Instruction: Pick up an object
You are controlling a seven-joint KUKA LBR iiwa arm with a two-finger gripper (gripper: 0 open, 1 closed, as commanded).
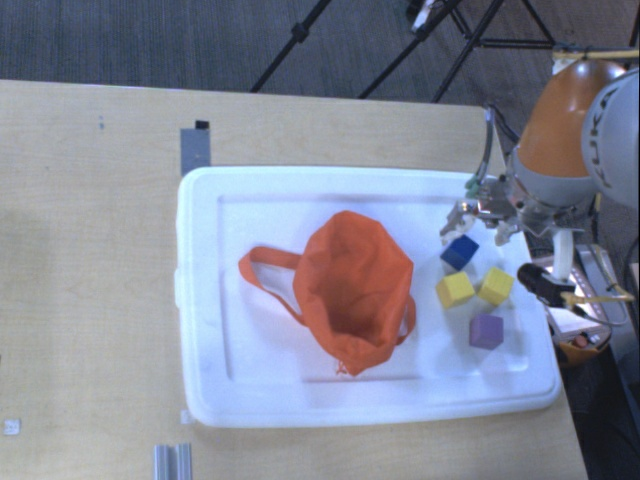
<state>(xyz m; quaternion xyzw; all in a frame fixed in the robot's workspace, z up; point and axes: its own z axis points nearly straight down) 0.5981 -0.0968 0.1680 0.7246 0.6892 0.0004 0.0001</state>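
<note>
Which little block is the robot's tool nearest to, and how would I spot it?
Start at the white bin with the big orange bag in its middle, then look to the bag's right, where four small blocks sit. The blue block is the one farthest back, just under the tool. It is the only blue one; its neighbours are two yellow and one purple.

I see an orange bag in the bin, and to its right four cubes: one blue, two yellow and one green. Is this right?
Not quite. The camera view shows the orange bag in the bin with a blue cube and two yellow cubes to its right, but the fourth cube is purple, not green.
</note>
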